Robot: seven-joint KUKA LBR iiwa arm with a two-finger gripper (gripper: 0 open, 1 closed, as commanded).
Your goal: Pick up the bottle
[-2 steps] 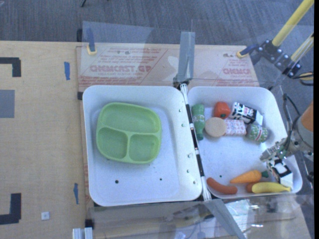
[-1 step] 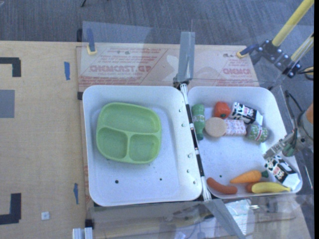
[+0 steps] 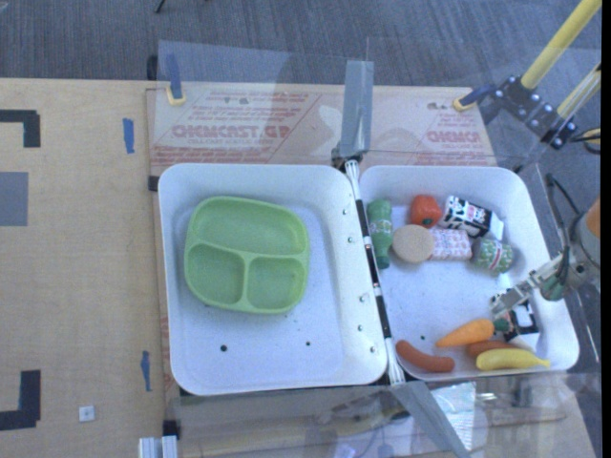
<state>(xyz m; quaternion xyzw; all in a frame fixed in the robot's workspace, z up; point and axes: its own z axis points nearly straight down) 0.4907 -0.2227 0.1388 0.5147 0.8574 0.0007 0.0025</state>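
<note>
The bottle is green with a paler label and lies along the left wall of the right bin, its length running front to back. My gripper hangs low over the right bin's front right part, just above the orange carrot. It is well to the right of the bottle and apart from it, with nothing visibly held.
Beside the bottle lie a beige round biscuit, a pink packet, an orange tomato, a black-and-white carton and a green can. A sausage and banana lie along the front wall. The left bin holds a green divided plate.
</note>
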